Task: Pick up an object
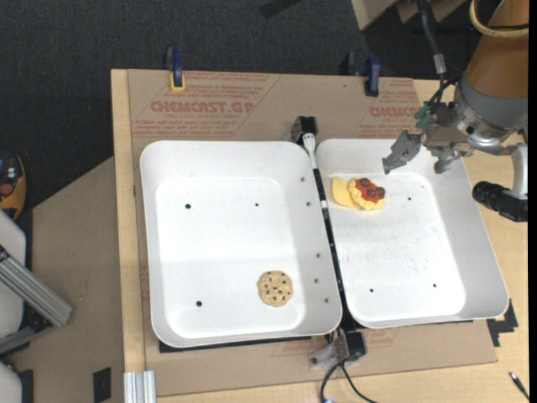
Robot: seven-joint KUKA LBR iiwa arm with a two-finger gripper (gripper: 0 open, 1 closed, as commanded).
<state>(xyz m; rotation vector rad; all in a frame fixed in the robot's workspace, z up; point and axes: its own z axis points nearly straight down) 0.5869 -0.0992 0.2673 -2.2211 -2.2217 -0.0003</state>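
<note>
A yellow toy food piece with red topping (361,193) lies in the right bin (419,292), near its far left corner. A round tan cookie with dark chips (274,288) rests in the left bin (210,225), toward the near right. My gripper (419,161) hangs over the far edge of the right bin, up and to the right of the yellow piece and apart from it. Its two dark fingers (397,159) are spread open with nothing between them.
The bins sit side by side on a brown board (252,99) held by blue clamps (175,61) at the back. A black strip (319,193) runs between the bins. The grey and orange arm (499,65) fills the upper right.
</note>
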